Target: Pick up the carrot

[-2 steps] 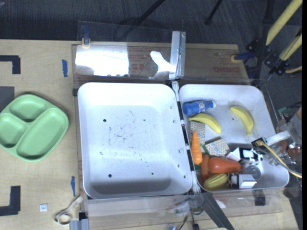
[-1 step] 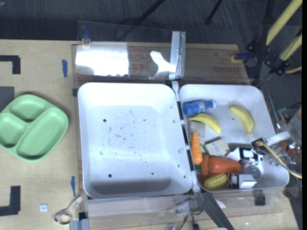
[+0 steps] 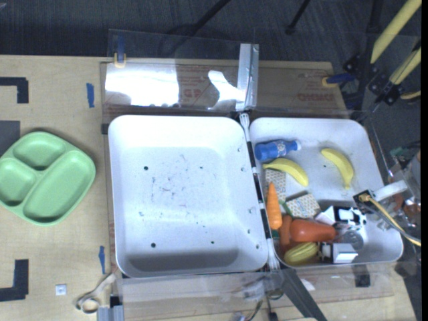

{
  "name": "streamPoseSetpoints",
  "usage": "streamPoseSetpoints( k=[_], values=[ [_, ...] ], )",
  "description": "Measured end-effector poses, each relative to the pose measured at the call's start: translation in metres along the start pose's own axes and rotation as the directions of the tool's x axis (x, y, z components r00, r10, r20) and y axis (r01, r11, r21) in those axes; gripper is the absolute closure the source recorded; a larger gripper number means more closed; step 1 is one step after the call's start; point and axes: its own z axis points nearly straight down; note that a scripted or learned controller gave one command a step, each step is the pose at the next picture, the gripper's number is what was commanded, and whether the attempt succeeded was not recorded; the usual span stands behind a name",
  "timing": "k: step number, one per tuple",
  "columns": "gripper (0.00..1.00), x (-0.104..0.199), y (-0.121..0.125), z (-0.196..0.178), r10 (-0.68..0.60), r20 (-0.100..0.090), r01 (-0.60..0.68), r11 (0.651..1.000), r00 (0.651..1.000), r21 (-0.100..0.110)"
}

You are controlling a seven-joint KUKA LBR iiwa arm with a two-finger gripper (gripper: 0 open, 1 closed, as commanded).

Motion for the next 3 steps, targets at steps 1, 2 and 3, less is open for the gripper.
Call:
streamPoseSetpoints(
  k=[1,2,3],
  values=[
    [1.00,0.001,-0.006,0.004,0.000,0.001,0.000,1.000,1.000,0.001],
    [1.00,0.008,-0.026,-0.004,-0.004,0.001,0.004,1.000,1.000,0.001],
    [1.00,0.003,-0.012,0.012,-0.014,0.001,0.014,1.000,1.000,0.001]
  ],
)
